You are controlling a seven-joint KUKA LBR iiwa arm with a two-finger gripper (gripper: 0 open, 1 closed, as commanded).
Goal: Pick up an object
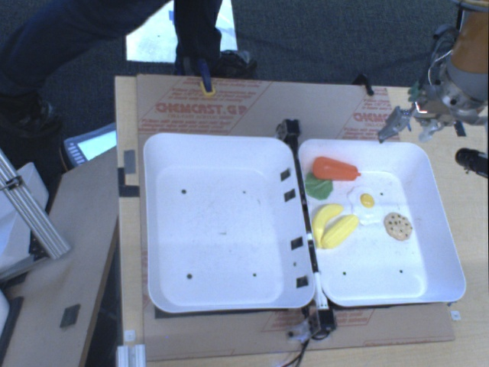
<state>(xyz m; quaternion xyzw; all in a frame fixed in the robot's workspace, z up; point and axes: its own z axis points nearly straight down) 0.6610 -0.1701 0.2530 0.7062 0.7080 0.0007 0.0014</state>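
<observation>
Brown board (252, 102) under two white bins (221, 220), grey carpet (328, 29) beyond; fingers (397, 121) apart, holding nothing.

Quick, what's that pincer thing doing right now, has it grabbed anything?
Pincer: above the far right corner of the right bin, holding nothing; open or closed cannot be told.

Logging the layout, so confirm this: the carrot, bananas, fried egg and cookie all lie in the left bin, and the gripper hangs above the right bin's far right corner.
One detail is wrong. The camera view shows the carrot, bananas, fried egg and cookie in the right bin, not the left bin. The gripper does hang above the right bin's far right corner.
</observation>
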